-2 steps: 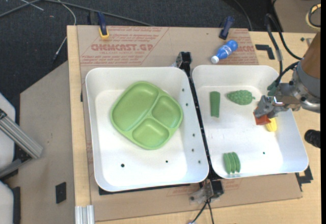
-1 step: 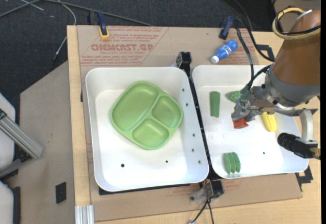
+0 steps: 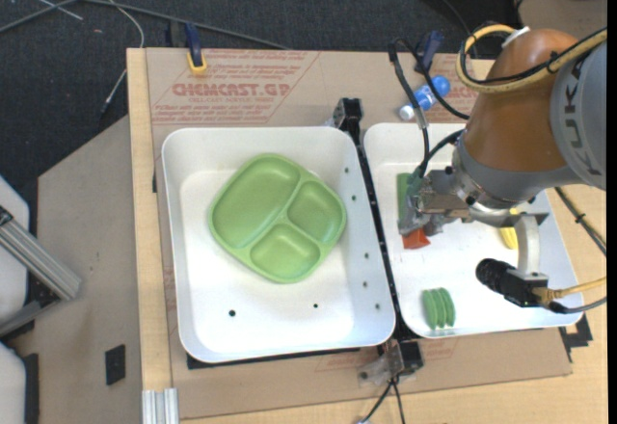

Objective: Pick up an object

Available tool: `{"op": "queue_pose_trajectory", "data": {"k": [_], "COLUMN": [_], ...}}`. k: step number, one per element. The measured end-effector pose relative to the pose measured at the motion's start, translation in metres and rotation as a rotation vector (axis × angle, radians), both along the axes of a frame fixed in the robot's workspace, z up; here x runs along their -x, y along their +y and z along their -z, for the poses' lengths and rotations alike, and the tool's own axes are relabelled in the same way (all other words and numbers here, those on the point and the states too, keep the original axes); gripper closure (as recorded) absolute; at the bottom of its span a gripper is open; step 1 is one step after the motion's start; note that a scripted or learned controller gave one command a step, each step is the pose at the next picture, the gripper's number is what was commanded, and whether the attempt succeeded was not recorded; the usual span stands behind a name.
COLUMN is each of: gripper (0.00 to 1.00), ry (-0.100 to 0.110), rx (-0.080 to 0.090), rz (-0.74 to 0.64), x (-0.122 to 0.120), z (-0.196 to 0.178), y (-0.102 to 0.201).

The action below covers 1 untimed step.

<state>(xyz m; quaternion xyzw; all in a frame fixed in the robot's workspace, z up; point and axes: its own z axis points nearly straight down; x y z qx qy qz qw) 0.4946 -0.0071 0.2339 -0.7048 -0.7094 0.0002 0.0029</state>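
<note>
Since the ridged green piece (image 3: 439,308) lies nearest the camera, well apart from the tool (image 3: 424,218), it looks the freest thing to take. A small red block (image 3: 415,240) touches or sits just beside the tool's near side. I cannot tell whether the tool is released or clenched. A flat green strip (image 3: 403,189) sits just beyond the tool, so a grab could well nudge the block aside or catch both.

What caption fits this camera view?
Gripper over right white bin; green divided plastic plate lies in left white bin.
</note>
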Motion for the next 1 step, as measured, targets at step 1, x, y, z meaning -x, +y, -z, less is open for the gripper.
{"op": "queue_pose_trajectory", "data": {"k": [1], "gripper": [1.00], "ry": [0.000], "rx": [0.000], "rz": [0.001], "x": [0.0086], "z": [-0.0008], "y": [0.0474]}}
